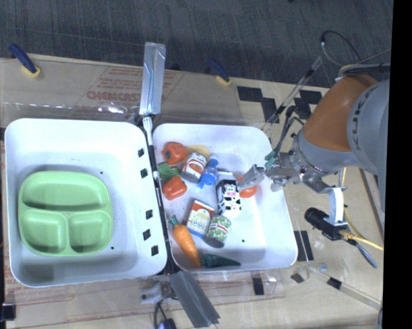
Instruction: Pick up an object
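Note:
The right bin [274, 227] holds a pile of toy groceries: a red pepper [174, 152], a small can [192, 168], a blue bottle [209, 173], a red tomato [174, 188], a black-and-white cow figure [228, 198], a red and green carton [199, 217], a green-labelled can [218, 230], a carrot [185, 242] and a dark green vegetable [219, 261]. My gripper [251, 175] hangs low over the bin's right side, just above a small orange piece [248, 191] and right of the cow figure. I see nothing held in it.
The left bin [31, 141] holds a green divided plate [66, 211]. A metal divider strip [152, 77] runs between the bins at the back. The arm's orange band [336, 111] and grey wrist stand over the bench to the right of the right bin.

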Controlling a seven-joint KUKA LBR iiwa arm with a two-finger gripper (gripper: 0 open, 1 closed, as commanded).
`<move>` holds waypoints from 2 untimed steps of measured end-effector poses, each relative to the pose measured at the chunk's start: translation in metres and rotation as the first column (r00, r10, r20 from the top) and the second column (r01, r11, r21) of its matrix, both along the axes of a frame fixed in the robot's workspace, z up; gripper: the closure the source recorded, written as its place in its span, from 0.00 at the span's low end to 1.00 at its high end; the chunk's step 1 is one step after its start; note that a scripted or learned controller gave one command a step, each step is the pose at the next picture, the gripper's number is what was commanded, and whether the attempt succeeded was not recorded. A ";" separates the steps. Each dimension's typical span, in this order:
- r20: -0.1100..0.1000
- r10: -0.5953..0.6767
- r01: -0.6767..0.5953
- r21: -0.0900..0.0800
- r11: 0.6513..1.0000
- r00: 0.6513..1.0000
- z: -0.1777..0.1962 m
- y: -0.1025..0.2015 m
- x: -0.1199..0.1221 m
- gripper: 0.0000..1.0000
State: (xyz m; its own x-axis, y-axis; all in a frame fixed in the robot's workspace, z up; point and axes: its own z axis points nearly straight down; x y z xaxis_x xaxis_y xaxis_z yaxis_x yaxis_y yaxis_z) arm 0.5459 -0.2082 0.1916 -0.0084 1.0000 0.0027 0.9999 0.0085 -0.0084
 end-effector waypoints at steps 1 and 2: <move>0.028 -0.026 0.026 -0.008 1.000 0.999 -0.076 -0.004 0.042 0.00; 0.047 -0.086 0.087 -0.017 0.996 0.995 -0.083 0.021 0.029 0.00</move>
